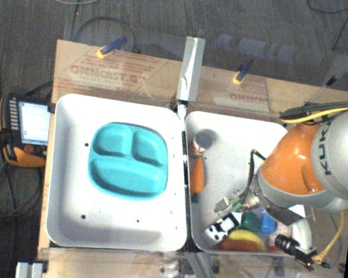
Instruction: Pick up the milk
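The milk, a small carton with a black-and-white cow pattern, lies in the right bin near its front edge, just left of a cluster of toy food: a yellow piece and a green one. The claw hangs just above and slightly behind the carton, under the orange wrist; its state I cannot tell. The carton's long axis seems to run diagonally. Room is tight: neighbours crowd its right side, while the white floor on its left lies open.
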Controlling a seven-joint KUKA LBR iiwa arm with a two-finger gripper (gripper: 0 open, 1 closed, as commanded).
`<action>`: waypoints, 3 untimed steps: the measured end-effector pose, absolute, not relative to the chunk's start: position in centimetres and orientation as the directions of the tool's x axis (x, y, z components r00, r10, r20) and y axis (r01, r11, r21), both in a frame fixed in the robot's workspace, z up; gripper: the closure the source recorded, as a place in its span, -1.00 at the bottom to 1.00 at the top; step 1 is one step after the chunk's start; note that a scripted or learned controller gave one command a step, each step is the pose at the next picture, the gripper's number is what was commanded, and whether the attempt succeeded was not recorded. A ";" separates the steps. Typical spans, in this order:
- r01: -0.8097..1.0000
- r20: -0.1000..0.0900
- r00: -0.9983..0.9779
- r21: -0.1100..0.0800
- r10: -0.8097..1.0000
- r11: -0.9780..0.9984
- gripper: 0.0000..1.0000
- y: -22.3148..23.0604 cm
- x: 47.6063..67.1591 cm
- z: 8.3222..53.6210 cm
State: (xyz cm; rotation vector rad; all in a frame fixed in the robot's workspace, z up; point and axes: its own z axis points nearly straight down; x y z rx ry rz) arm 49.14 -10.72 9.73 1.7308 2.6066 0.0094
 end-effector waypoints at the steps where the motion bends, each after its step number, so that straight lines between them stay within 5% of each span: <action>1: 0.921 -0.007 -0.388 0.012 0.922 0.388 -1.00 -10.7 49.1 9.7; 2: 0.915 -0.009 -0.404 0.012 0.915 0.404 -1.00 -10.7 49.0 9.0; 3: 0.851 0.002 -0.526 -0.003 0.851 0.526 -1.00 -15.4 50.5 15.5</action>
